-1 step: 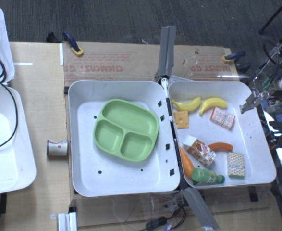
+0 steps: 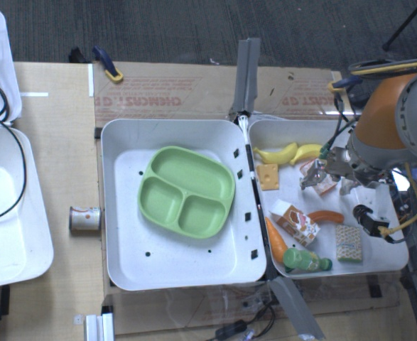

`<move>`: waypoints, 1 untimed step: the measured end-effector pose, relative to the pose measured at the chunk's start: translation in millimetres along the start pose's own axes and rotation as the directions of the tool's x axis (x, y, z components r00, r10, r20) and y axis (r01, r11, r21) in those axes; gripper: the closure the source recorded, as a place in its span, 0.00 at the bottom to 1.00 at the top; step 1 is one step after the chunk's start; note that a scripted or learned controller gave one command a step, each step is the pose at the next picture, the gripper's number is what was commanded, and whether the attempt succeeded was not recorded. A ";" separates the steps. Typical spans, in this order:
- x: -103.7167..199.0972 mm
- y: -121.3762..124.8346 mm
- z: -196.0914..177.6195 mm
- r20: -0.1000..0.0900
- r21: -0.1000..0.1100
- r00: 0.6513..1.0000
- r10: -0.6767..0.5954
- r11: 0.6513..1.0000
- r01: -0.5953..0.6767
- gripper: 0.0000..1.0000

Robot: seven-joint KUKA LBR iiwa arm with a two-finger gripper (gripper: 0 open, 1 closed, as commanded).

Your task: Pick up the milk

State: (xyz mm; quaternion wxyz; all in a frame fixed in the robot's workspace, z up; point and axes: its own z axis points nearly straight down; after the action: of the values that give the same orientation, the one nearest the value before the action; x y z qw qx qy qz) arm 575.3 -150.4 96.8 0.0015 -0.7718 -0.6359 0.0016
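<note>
Nearest the camera in the right white bin [image 2: 401, 261], a green plastic bottle [image 2: 305, 261] lies on its side at the front wall, with an orange carrot [image 2: 275, 239] touching its left end and a speckled green sponge block [image 2: 349, 244] to its right. Just behind them lies the target: the small brown-and-white milk carton [image 2: 296, 223], tipped on its side, near the bin's left wall. A red sausage [image 2: 326, 217] lies just beside the carton's right end. Farther back are a square yellow cracker [image 2: 268, 177] and a yellow banana [image 2: 288, 153].

My two-finger pincer [image 2: 328, 177] sits over the back right of this bin, above a small reddish-white item I cannot identify. I cannot tell the pincer's state. It is well apart from the carton.

Risks, as I judge them: descending here would take the wrong item. At the carton, the adjacent sausage and carrot may be caught or displaced. The tilted carton may slip if gripped across a corner.

The left bin holds a green divided plate [image 2: 187, 191].
</note>
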 end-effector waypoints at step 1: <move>-0.9 -0.5 -8.3 0.001 0.002 1.000 0.001 1.000 -0.001 1.00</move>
State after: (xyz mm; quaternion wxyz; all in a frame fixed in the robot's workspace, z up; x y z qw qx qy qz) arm 574.7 -151.2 105.1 0.0021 -0.7720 -0.6356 0.0026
